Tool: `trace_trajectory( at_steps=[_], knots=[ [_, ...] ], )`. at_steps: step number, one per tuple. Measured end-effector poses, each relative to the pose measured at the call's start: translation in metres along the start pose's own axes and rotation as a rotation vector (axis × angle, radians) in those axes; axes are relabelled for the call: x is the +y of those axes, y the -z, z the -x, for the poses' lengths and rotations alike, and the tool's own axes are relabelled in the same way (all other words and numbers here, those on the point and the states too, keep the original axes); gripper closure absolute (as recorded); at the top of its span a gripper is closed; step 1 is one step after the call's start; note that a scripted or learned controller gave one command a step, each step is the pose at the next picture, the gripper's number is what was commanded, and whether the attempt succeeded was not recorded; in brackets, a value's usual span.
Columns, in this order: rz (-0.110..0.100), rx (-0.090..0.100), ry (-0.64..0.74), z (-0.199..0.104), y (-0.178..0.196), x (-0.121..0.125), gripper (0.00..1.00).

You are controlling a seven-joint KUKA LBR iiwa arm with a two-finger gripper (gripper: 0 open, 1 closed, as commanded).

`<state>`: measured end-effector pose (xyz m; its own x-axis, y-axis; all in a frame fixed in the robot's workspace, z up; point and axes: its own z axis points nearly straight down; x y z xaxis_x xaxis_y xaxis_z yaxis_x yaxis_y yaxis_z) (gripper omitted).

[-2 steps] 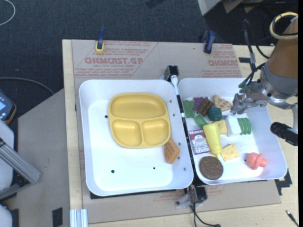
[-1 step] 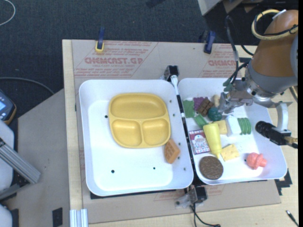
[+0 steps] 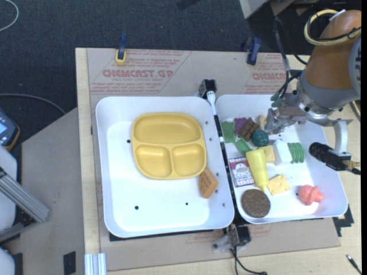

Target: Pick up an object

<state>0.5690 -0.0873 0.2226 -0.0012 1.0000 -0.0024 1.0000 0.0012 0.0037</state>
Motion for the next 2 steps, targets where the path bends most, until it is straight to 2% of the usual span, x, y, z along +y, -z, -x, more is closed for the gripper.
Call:
trace_trajectory(
  at_steps=[1, 2],
  knots=[
    [-0.007, 0.003, -0.001, -0.0047, -0.0081, -0.0081, 1.00],
    [-0.001, 0.002, 0.000, -0.0139, -0.0011, -0.0050, 1.00]
  ],
)
